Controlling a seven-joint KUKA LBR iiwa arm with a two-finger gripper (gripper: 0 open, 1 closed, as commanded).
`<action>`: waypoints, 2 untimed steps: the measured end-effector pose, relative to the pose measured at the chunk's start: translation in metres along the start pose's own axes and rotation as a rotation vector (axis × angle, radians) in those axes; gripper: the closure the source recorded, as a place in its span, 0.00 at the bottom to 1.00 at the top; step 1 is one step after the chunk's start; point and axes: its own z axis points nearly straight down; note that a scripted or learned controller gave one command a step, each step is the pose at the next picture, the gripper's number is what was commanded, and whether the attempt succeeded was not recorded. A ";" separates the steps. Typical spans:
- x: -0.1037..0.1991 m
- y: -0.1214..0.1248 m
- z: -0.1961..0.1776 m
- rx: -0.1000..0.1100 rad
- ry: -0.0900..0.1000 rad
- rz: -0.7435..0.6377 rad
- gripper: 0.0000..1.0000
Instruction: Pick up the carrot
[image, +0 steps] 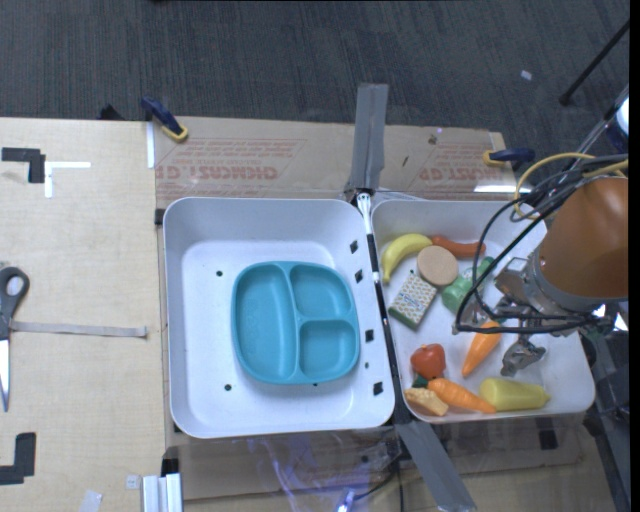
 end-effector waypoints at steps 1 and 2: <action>0.015 -0.017 0.022 -0.009 0.006 0.171 0.00; 0.015 -0.017 0.014 -0.013 0.012 0.168 1.00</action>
